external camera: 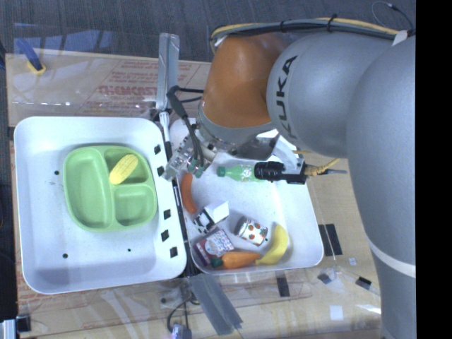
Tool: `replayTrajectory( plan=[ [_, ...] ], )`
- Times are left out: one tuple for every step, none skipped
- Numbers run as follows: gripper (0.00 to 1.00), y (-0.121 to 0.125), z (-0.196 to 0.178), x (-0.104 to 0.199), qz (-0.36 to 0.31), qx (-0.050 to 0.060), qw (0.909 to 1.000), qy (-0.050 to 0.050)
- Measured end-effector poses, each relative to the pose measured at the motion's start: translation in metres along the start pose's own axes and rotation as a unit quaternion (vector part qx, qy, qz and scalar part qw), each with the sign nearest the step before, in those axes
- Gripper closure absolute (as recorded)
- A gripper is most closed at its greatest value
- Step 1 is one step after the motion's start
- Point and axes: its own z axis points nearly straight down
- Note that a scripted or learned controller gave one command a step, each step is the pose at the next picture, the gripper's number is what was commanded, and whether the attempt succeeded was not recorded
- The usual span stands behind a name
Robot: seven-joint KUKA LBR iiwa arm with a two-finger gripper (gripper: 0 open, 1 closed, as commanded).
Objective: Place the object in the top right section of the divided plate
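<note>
The corn cob (pixel 123 168) sits in the upper right section of the green divided plate (pixel 88 193), left of centre in the frame, in the left bin (pixel 35 260). It's a small yellow cob, most likely a light, stiff plastic toy with a bumpy skin that should give fingers decent purchase; a pinch across its middle, square to its length, looks like the safest hold. Its long axis runs on a slant, one end toward the upper right of the frame, the other toward the lower left, and it lies flat, apart from the arm. Moving outward: the gripper (pixel 185 162) hangs over the divide between the two bins, just right of the plate, and whether it's spread or pressed together can't be told from here. Nothing shows between its tips. Beyond, the right bin (pixel 307 249) carries a banana (pixel 279 246), a carrot (pixel 236 260) and a green bottle (pixel 240 172).
</note>
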Motion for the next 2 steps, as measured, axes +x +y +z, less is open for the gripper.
replayTrajectory(
  plan=[
    [1.00, -0.051, 0.029, -0.057, -0.059, 0.001, 0.9983, 0.002],
    [1.00, -0.039, -0.063, -0.050, -0.004, 0.000, 1.0000, 0.000]
  ],
)
